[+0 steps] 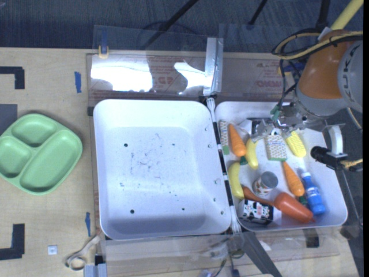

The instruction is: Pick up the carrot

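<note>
Orange plastic is what I'm after: the big carrot [293, 207] lies at about five o'clock in the right bin [337, 218], its thick end toward the front rim and its tip pointing back at a small tin [266, 183]. Two slimmer orange ones sit nearby, one [236, 140] at eleven o'clock by the divider beside a banana [252, 153], another [293, 178] just beside a blue bottle [312, 193]. I judge these as toy vegetables: light, rigid, smooth and tapered, so likely to squirt out of a pinch near the tip. I'd close across the thick middle of the big one, jaws square to its length, clear of the black-and-white card [256, 212] touching its narrow end. My claw [275, 122] hangs at twelve o'clock over the bin, above a waffle-like block [277, 148] and corn [296, 144]; whether it's wide or narrow I cannot tell from here.
</note>
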You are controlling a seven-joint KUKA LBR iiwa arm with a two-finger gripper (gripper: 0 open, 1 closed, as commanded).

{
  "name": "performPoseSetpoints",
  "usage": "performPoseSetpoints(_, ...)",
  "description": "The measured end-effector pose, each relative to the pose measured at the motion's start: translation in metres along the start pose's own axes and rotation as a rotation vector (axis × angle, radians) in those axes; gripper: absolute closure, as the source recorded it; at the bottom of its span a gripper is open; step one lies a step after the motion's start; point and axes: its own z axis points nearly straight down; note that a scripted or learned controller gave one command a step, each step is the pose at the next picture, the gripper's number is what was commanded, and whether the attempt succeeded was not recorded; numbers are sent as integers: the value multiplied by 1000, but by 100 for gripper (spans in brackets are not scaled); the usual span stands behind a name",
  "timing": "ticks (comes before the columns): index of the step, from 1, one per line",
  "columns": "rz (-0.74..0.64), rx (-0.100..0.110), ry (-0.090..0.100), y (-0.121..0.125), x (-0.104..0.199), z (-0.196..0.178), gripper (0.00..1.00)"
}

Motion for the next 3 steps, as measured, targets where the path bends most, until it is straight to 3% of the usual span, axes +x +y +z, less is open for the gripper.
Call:
performPoseSetpoints(1,-69,1,1,-54,-33,20,0)
performPoseSetpoints(2,-153,-5,-2,-75,-11,55,0)
performPoseSetpoints(3,-247,-2,-2,-117,-42,1,0)
